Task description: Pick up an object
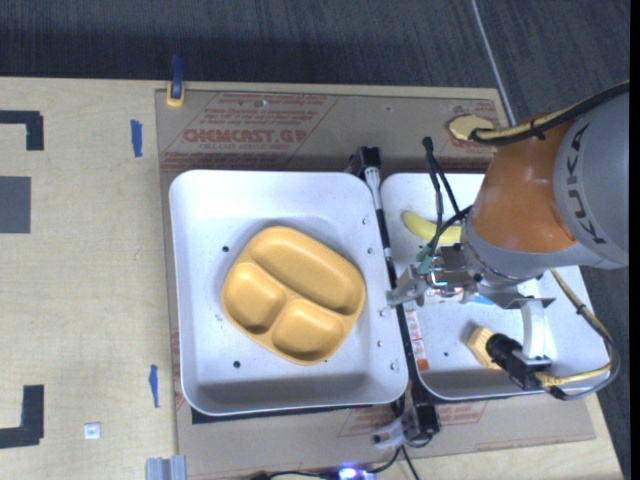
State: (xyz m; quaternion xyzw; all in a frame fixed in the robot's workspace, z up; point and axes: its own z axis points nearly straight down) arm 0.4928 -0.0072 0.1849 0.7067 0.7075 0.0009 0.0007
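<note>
A yellow three-compartment plate lies in the middle of the left white bin. In the right bin, a yellow banana-like object lies near the back left corner, partly hidden by the arm. My gripper hangs low over the right bin's left side, close to the divider between the bins and just in front of the yellow object. The orange-banded wrist covers much of that bin. Nothing is visibly held.
A small tan piece shows near the right bin's front, and I cannot tell what it is. Cables and black clamps run along the gap between the bins. A cardboard sheet lies under both bins.
</note>
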